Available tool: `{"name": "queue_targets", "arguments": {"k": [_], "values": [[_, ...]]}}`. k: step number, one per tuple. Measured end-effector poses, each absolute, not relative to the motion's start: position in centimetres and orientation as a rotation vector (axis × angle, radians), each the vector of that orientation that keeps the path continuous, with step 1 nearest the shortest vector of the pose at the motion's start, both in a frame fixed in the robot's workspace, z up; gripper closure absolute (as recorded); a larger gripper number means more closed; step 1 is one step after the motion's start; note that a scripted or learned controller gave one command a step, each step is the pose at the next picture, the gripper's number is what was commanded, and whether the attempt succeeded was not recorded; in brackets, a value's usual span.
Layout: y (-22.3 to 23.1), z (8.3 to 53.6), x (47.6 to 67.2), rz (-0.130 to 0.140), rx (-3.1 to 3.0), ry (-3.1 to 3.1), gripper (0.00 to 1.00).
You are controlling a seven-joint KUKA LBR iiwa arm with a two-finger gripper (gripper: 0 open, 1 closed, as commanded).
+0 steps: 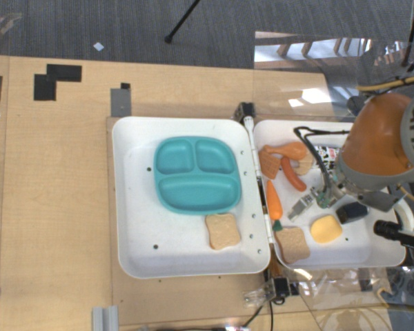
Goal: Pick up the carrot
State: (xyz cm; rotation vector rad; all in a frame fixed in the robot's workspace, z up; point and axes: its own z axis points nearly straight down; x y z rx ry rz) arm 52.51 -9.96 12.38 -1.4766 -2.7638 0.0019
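The arm's orange band (376,136) hides much of the right bin (359,257) and is cut off at the edge of view, and the pincer (316,200) beneath it is too small and cluttered for me to tell whether it is clenched or released. The carrot (273,202) lies along the right bin's left wall, just left of the pincer, crowded by a sausage (294,176), a bread slice (292,243) and a yellow lump (326,229). The left bin (134,254) has more open floor around its teal plate (196,173) and another bread slice (223,231).
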Motion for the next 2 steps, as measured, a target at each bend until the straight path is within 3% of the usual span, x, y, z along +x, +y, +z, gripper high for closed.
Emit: {"name": "queue_targets", "arguments": {"k": [1, 2], "values": [[-11.0, 9.4, 49.7, -0.021, -1.442, -2.818, 0.0], [-10.8, 10.4, 50.1, -0.027, -1.44, -2.828, 1.0]]}}
